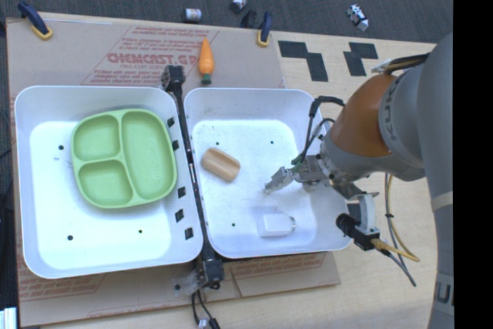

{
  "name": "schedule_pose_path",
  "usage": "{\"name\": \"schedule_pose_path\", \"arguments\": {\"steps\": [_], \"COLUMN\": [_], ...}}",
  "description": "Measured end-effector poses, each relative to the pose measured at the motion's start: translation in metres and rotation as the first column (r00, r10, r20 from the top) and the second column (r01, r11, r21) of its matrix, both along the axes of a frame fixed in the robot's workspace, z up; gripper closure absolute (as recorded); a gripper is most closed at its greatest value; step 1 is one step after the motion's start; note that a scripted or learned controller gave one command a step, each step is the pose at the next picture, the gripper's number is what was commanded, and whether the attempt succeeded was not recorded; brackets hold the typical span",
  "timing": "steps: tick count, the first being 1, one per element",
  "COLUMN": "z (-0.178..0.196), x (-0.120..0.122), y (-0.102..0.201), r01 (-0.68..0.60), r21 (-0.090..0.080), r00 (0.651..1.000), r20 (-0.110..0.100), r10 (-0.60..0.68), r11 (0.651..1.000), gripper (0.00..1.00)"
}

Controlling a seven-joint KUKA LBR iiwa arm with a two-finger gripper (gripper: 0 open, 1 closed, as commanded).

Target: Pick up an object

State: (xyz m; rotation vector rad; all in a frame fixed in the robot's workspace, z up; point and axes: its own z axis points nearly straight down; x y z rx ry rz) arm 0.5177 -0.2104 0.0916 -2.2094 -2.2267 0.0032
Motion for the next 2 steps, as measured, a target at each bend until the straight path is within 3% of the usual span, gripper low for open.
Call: {"name": "schedule_pose_path", "arguments": {"steps": [1,2], "z": [0.016,0.000], "x": [0.074,-0.028], "y": [0.000,0.009], "r01": [0.003,0.001], "r21": [-0.001,-0.001], "r00": [1.000,1.000], "r20": [0.005,0.000], "r10": [-0.003,-0.001], "r11": [1.000,1.000], "gripper": [0.00,0.00]}}
